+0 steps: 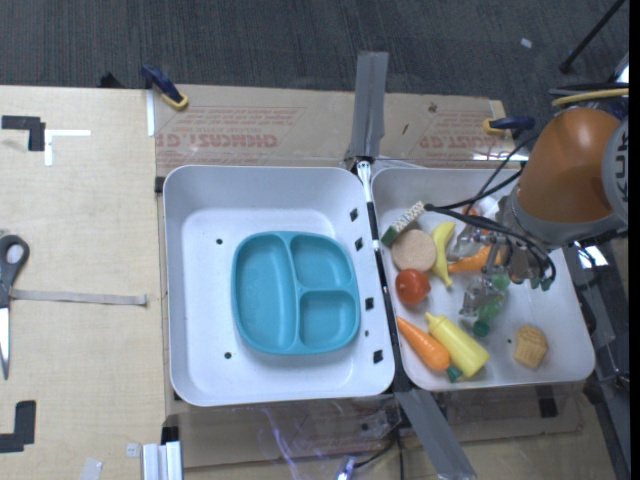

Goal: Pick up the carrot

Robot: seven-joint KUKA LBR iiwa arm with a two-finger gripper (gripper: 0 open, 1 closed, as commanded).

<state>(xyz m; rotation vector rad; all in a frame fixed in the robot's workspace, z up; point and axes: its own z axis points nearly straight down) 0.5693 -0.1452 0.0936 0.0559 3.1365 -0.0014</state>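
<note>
near right bin's front, carrot [422, 342] lies diagonally.

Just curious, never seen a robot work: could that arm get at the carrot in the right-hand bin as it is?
Probably yes. The carrot lies uncovered near the bin's front, though a yellow bottle crowds one side; the end effector hovers close by.

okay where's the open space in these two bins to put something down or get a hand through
Left bin: bare white floor rings the blue divided plate, widest along its left and top. Right bin: crowded on its left by carrot, tomato, mustard bottle and banana; the gripper hangs mid-bin. A bare strip borders the cracker-like piece.
</note>
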